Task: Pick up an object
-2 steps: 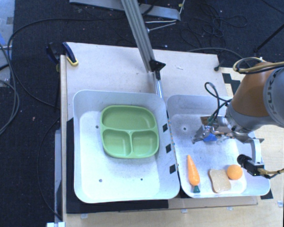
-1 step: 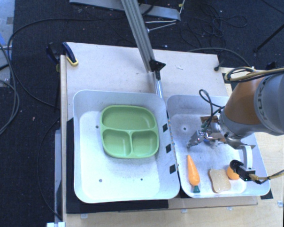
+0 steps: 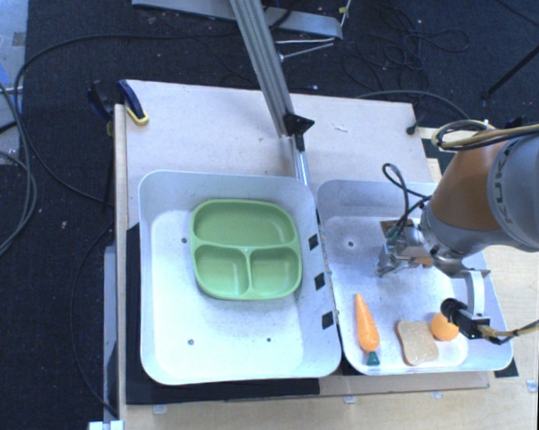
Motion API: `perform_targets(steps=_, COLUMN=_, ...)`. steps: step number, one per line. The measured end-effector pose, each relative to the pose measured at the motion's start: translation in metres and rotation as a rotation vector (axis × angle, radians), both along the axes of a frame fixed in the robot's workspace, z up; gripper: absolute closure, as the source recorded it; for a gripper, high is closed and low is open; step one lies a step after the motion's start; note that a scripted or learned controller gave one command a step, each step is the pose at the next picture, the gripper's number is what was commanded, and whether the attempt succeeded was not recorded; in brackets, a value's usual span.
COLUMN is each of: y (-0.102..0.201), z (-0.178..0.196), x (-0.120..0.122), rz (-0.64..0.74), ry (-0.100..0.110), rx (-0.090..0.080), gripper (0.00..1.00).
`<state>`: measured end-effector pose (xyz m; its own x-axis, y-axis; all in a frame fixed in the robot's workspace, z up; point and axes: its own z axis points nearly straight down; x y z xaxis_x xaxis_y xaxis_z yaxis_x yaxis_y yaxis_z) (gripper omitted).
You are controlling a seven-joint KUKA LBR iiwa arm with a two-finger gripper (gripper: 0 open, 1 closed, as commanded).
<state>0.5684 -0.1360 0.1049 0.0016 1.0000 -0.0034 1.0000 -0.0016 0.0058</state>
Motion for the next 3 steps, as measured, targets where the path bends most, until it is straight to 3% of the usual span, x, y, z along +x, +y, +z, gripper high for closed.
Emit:
perform_targets(steps=2, y=0.004, z=0.09, x=0.01, rz=0.004, ry=0.0, rx=0.002, gripper=1.0)
perform_targets(steps=3, y=0.003, z=0.154, x=0.015, rz=0.004, ry=-0.002, rx=0.001, gripper=1.0)
